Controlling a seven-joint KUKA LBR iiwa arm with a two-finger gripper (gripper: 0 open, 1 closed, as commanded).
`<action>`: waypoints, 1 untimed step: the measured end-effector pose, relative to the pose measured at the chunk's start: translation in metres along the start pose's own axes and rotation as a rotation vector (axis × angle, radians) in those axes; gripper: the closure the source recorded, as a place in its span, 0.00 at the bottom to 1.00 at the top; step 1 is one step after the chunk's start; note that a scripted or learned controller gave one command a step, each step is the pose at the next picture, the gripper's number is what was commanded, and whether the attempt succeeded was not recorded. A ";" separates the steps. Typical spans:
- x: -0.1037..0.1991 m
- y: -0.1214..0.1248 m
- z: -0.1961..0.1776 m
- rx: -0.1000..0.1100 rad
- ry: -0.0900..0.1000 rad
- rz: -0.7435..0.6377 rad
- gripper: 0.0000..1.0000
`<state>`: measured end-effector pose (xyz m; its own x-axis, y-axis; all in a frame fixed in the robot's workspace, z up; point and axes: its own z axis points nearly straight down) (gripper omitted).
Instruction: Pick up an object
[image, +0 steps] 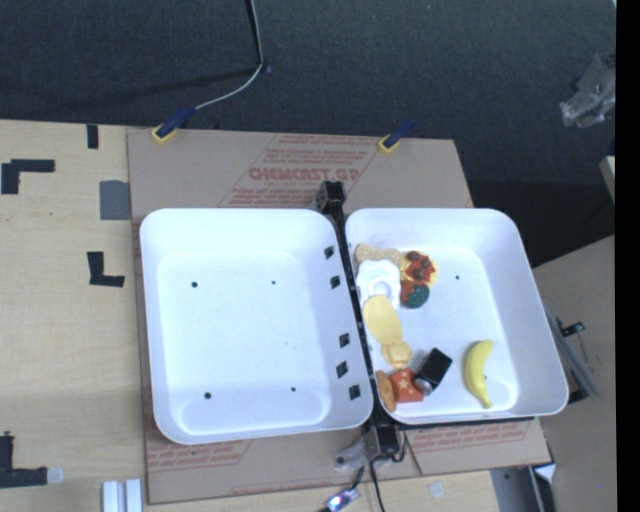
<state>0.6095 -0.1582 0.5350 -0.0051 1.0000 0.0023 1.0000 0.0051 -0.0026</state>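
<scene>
the claw (590, 97) is seen blurred at the far right, well apart from both bins; how far open it is cannot be told, and nothing is seen held. in the right bin (500, 235), a banana (479, 371) lies near right, with small items piled along the left wall.

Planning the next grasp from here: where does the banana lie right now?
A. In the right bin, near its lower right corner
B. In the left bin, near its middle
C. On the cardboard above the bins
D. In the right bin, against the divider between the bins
A. The banana lies on the floor of the right bin, near its lower right corner, apart from the cluster of small items along the divider side.
</scene>
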 end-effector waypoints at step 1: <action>-0.069 0.050 0.001 -0.004 -0.006 0.008 1.00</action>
<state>0.6598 -0.2273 0.5335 0.0029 1.0000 -0.0041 1.0000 -0.0029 0.0011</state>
